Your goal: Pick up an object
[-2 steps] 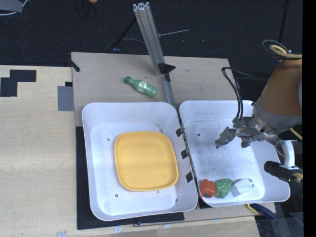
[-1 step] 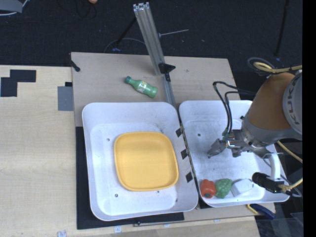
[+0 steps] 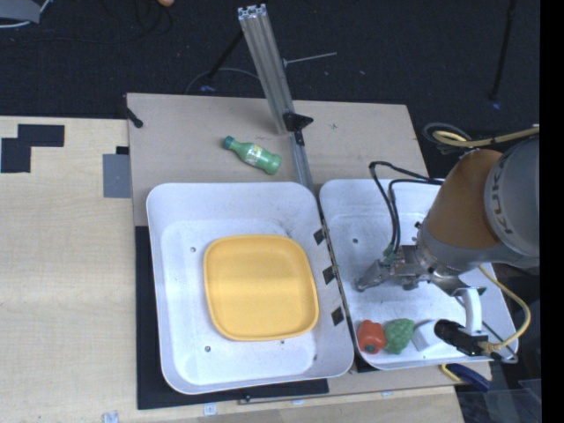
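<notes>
In the left white shallow bin (image 3: 167,236) we see a square yellow plastic plate (image 3: 261,286) lying flat near the middle, and on the bench's far edge a small green plastic bottle (image 3: 252,154) whose pale label we cannot read. In the right white bin (image 3: 348,203), the two-finger gripper (image 3: 370,280) hovers mid-bin, whether spread or pressed together we cannot tell. We should carry it toward the near edge, centre over the small red rounded toy (image 3: 370,336) or the bumpy green one (image 3: 399,334) touching it, and straddle just one.
</notes>
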Robot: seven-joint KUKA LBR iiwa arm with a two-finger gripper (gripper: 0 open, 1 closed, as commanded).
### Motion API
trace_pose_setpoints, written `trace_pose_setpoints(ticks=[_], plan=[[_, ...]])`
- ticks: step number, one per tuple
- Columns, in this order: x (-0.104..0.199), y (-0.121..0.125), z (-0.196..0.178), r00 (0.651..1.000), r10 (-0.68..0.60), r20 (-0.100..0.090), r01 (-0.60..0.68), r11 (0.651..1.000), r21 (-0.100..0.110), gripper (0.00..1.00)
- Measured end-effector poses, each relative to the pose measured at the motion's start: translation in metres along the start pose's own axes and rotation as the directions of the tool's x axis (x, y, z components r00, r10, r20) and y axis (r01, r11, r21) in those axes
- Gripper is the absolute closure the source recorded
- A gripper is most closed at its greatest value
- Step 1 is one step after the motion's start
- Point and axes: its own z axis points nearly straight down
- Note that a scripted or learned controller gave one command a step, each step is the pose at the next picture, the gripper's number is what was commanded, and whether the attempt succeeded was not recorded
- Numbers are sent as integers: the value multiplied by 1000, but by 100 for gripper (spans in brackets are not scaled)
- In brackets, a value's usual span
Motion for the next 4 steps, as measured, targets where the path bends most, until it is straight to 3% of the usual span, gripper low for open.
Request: trace_pose_setpoints(ticks=[1, 4], plan=[[-1, 1, -12, 1000, 3, 0, -3, 1000, -3, 100], [-9, -9, -146, 1000, 1, 0, -1, 1000, -2, 100]])
